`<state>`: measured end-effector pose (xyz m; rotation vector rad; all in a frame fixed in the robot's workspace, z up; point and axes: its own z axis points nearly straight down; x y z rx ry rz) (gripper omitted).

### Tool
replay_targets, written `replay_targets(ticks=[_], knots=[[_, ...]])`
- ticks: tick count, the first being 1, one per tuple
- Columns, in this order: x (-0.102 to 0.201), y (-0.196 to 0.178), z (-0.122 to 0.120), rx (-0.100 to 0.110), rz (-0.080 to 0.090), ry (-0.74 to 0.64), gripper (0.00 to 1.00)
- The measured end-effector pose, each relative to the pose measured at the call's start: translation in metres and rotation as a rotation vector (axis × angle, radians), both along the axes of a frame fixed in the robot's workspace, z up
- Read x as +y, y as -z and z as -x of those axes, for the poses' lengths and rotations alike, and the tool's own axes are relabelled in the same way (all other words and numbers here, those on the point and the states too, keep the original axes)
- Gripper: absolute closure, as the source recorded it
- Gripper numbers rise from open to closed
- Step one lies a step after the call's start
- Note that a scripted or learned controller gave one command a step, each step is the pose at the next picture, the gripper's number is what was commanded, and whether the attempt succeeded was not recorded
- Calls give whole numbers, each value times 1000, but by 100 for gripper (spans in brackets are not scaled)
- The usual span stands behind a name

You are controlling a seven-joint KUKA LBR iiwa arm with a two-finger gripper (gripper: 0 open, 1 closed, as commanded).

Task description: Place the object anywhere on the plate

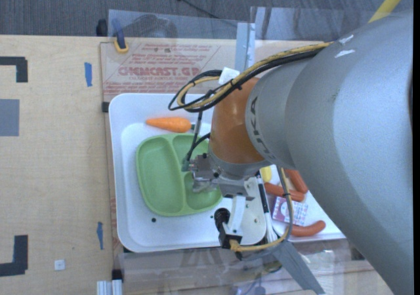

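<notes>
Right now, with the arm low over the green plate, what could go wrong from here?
1. The carrot lies in the white bin just outside the green plate, touching or nearly touching its far rim. The task looks undone, and the arm sits over the plate rather than the carrot.
2. The arm's wrist hides the plate's right part, so any contact there goes unseen.
3. Cables loop close above the carrot and might snag.

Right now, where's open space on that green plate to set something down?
The green plate has its left compartment bare, from the divider to its left rim. The right compartment is crowded by the arm's wrist. The carrot lies beyond the plate's top edge on the white bin.
</notes>
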<state>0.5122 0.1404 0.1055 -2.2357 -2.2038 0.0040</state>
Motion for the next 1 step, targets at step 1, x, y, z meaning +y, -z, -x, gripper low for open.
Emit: replay_targets(ticks=[1], knots=[[-14, 10, -11, -9, -7, -94, 100]])
